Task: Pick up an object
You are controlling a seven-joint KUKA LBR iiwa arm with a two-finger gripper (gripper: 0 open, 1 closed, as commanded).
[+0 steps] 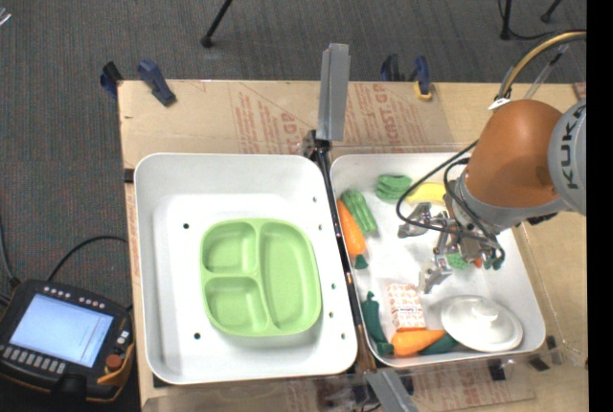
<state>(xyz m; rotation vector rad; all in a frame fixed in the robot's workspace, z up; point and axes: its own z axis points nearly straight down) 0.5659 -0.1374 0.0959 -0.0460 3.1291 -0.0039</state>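
A KUKA arm reaches in from the right over the right bin (pixel 533 305), its gripper (pixel 442 268) lowered near the bin's middle, above bare white floor just beside a small red-and-white carton (pixel 403 304). Cabling and the wrist crowd the tool, and whether its fingers stand apart or together cannot be told from this view; nothing is seen between them.

The candidates for the pick all lie in the right bin. A carrot (pixel 351 228) and a green pod-like vegetable (pixel 361 209) rest along the left wall. A green leafy piece (pixel 393 187) sits near the far edge, with a yellow banana (pixel 424 194) beside it, partly under the arm. A small red-and-green item (pixel 463 259) shows just under the wrist, too hidden to name. A second carrot (pixel 418 341) lies against the near edge with dark green leaves (pixel 374 326) toward the near-left corner, and a white lid-like dish (pixel 481 322) sits in the near-right corner.

The left bin (pixel 153 209) holds a green divided plate (pixel 260 278) at its centre.

As judged here, the pick is not yet made: the arm has a position over the objects, but the grasp and the lift are both left to do.
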